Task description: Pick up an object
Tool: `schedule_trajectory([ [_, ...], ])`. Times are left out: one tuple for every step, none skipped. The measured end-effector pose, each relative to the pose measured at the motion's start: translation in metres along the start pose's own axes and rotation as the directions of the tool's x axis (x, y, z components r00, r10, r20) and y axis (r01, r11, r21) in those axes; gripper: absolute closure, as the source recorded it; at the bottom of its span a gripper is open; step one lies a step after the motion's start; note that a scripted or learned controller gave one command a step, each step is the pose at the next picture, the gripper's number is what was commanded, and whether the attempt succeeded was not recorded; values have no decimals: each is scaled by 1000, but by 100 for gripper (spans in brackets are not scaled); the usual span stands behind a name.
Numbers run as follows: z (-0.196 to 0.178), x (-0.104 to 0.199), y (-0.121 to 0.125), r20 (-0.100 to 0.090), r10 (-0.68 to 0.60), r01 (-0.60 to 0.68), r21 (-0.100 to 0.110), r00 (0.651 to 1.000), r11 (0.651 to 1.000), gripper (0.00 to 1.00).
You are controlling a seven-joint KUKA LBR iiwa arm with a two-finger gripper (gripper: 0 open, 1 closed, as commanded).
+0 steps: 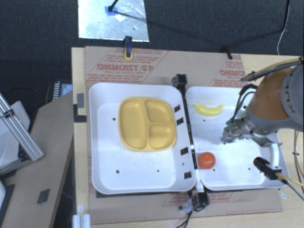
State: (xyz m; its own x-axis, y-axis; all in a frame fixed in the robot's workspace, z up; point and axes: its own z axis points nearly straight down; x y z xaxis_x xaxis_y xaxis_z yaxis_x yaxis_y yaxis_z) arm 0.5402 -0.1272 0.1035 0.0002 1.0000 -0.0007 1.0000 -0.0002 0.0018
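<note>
The bench carries 2 white bins side by side. The left bin [102, 175] holds a yellow divided plate [145, 123] with 3 compartments, lying flat near its middle. The right bin [223, 182] holds the 2 loose candidates for a pick: a yellow banana [209, 109] at the far side, and an orange ball [206, 160] at the near left, close to the divider between the bins.

The gripper [230, 135] is low over the right bin's middle, to the right of both items — between them in depth, touching neither as far as this slanted view shows. Whether it is spread wide or pinched narrow I cannot tell; the wrist and cabling blur that end of the arm, and nothing is visibly caught in it.

Risks from here, as I judge them: closing at this spot would grab only bare floor. The ball is round and would likely roll toward the wall if nudged off-centre. The banana — curved and low — could slip out of a shallow pinch.
</note>
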Motion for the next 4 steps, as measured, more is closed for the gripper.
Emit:
schedule_trajectory([
  [-58, 9, 0, 0, -5, 5, -3, 1000, 1000, 100],
  [-104, 9, 2, 1, -5, 5, -5, 1000, 1000, 100],
  [-99, 65, 6, -3, -10, 10, 0, 1000, 1000, 100],
  [-101, 124, -2, -3, -11, 11, 1, 1000, 1000, 100],
])
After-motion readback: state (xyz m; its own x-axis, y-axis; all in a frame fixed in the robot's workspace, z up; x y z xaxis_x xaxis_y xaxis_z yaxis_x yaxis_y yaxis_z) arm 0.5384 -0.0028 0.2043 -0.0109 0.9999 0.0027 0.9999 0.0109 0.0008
